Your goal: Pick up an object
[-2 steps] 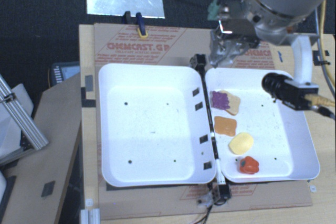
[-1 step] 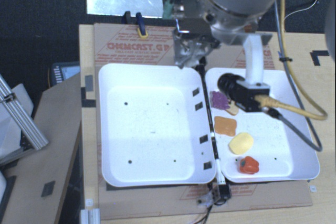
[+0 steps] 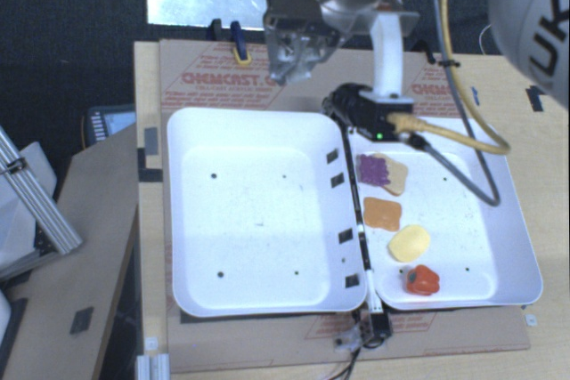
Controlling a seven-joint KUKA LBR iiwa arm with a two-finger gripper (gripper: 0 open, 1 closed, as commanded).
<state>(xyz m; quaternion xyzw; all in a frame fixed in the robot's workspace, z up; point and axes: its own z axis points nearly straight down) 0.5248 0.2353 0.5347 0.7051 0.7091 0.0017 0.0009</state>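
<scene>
four small items in the right-hand bin (image 3: 512, 218), pincer (image 3: 298, 58) raised beyond the bins
nearest to farthest, below and right of the pincer: one red-orange piece (image 3: 422, 279), one yellow piece (image 3: 409, 243), one orange slab (image 3: 382, 214), one purple-topped piece (image 3: 382, 172); its grip state i cannot tell

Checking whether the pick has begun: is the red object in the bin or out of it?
In. The red object lies on the right bin's floor near its front edge, just below the yellow piece.
</scene>
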